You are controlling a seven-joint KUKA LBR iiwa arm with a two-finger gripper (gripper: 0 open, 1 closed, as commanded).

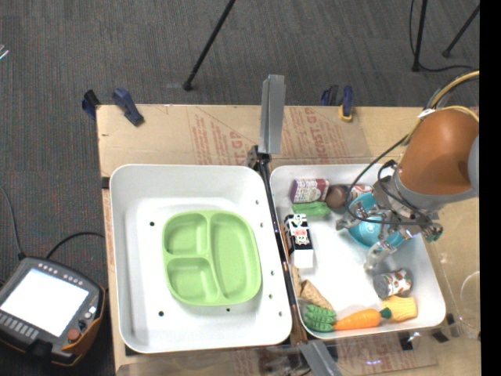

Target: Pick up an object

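A cardboard-topped bench [196, 131] on dark carpet bears two white bins. The left bin [133, 210] holds a green divided plate [211, 257]. In the right bin [344, 276], at the frame's right, the gripper [383, 249] hangs low over a teal object [366, 229]; whether its fingers grasp anything cannot be told. Nearby lie a small can [393, 283], carrot [356, 319], corn [399, 310] and milk carton [300, 243].
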